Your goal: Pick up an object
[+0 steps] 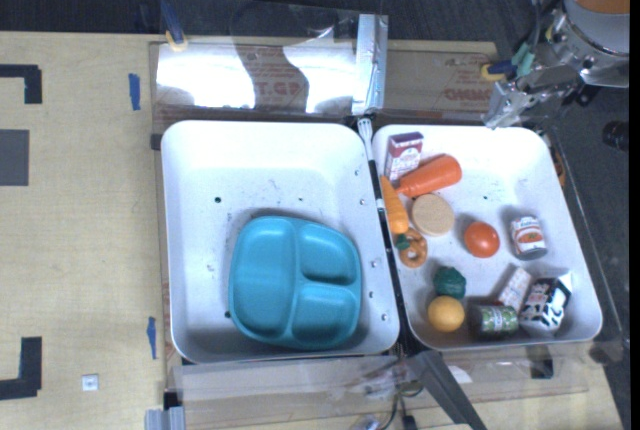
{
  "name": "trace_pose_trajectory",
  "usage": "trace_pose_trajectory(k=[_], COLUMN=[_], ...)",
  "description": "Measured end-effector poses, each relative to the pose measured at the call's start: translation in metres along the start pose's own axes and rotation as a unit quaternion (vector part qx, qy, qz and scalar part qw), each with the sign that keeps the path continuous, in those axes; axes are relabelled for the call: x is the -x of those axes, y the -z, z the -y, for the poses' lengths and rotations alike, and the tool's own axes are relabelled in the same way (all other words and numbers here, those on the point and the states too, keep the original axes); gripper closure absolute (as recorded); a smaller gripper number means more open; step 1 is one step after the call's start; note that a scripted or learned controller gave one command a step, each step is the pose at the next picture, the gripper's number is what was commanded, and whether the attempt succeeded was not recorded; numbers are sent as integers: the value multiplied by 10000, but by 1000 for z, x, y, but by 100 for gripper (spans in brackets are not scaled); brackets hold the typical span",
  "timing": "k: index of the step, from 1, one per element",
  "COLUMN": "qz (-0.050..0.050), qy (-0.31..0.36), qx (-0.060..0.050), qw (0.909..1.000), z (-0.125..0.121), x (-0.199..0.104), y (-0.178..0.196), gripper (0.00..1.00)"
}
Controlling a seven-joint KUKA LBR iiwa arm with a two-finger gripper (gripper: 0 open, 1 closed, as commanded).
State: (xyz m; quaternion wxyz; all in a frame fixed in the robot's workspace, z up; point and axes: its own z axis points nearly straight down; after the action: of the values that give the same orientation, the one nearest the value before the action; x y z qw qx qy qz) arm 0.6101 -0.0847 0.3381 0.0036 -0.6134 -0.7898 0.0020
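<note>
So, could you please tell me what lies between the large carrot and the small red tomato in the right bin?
In the camera view, a round tan disc sits between the large carrot and the tomato.

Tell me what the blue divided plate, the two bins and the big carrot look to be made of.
Blue divided plate: likely moulded plastic, matte, with soft rounded compartment edges. Left bin and right bin: probably white plastic, smooth with a slight sheen, the left one scuffed. Big carrot: seemingly toy plastic, with uniform orange colour and faint gloss.
</note>
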Motion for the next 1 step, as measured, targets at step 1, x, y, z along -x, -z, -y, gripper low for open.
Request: trace_pose_trajectory(k=[1], qz=[2], qy=[-840], qx=[-13], qw=[9965], z=[85], x=[-13], y=[-53], gripper=[100])
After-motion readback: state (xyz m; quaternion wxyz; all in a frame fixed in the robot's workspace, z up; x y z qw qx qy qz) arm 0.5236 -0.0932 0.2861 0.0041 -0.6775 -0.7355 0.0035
